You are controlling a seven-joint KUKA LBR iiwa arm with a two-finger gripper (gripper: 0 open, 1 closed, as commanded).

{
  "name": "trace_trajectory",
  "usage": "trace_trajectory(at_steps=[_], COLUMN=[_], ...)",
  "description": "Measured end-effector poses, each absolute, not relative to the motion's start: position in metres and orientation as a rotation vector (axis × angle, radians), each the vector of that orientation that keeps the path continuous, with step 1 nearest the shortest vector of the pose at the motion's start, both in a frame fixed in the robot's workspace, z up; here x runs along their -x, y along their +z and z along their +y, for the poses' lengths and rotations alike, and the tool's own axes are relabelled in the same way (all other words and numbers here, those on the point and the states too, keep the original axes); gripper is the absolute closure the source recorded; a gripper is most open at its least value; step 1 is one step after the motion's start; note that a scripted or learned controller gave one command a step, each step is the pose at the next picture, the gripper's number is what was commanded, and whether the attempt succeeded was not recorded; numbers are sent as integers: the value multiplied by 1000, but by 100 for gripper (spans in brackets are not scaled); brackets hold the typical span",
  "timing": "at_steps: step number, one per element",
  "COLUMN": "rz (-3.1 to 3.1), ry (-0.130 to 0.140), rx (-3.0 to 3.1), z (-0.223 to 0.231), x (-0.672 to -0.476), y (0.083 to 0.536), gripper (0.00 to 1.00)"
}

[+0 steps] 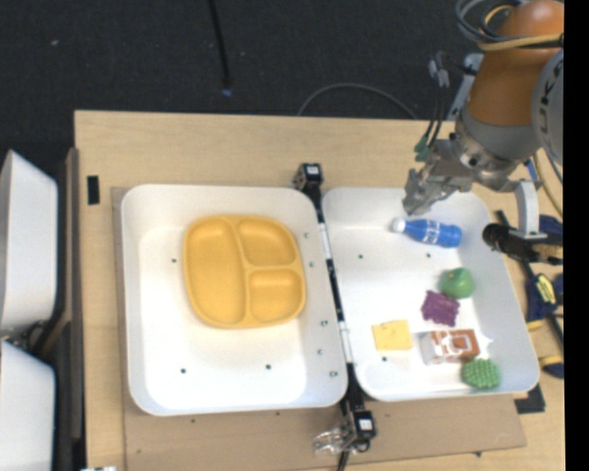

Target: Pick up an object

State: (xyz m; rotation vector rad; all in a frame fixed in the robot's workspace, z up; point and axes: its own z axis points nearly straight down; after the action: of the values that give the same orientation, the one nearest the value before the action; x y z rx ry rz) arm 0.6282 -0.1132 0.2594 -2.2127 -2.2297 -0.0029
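Dark carpeted floor (128, 37), light wooden bench (226, 145), black cable (216, 27)

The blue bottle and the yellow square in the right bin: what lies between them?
Nothing: in the camera view, bare white bin floor separates the blue bottle from the yellow square.

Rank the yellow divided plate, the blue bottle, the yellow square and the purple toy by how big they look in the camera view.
1. yellow divided plate
2. blue bottle
3. yellow square and purple toy: they look alike, so no ranking.
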Motion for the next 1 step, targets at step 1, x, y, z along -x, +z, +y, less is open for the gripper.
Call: trace_trajectory(at_steps=[1], rz=[-2229], ry=[-1], rx=[2213], z=[-55], x=[-622], y=[250], gripper=[100])
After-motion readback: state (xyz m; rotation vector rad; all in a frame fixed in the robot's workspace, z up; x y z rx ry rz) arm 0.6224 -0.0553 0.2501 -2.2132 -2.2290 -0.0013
